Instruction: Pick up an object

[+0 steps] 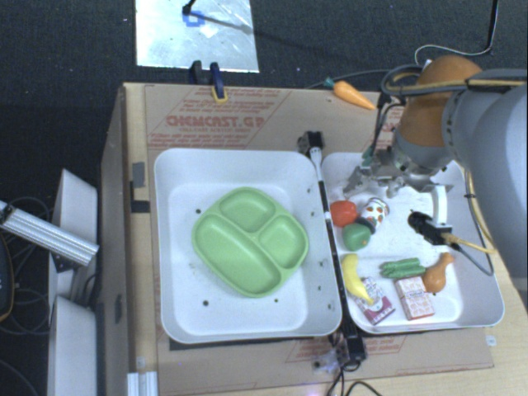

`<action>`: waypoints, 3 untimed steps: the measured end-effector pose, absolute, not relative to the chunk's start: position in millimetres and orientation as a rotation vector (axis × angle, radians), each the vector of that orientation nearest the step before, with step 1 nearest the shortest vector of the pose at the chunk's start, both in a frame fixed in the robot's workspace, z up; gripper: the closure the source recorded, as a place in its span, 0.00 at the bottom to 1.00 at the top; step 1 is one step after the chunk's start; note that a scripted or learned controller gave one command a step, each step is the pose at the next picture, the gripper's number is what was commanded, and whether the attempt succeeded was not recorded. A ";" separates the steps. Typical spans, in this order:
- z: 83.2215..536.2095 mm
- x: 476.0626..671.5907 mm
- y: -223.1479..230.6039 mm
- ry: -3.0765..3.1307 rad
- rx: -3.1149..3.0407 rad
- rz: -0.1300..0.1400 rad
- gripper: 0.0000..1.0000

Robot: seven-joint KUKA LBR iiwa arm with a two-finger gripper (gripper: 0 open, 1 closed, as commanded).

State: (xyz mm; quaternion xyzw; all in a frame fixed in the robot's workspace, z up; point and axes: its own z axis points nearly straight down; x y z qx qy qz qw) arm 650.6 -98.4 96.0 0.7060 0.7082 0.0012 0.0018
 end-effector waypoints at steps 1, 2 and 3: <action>84.9 669.1 -106.0 2.225 2.215 0.003 0.00; 84.4 615.3 -108.1 2.222 2.219 0.001 0.00; 95.7 616.5 -108.3 2.221 2.216 0.004 1.00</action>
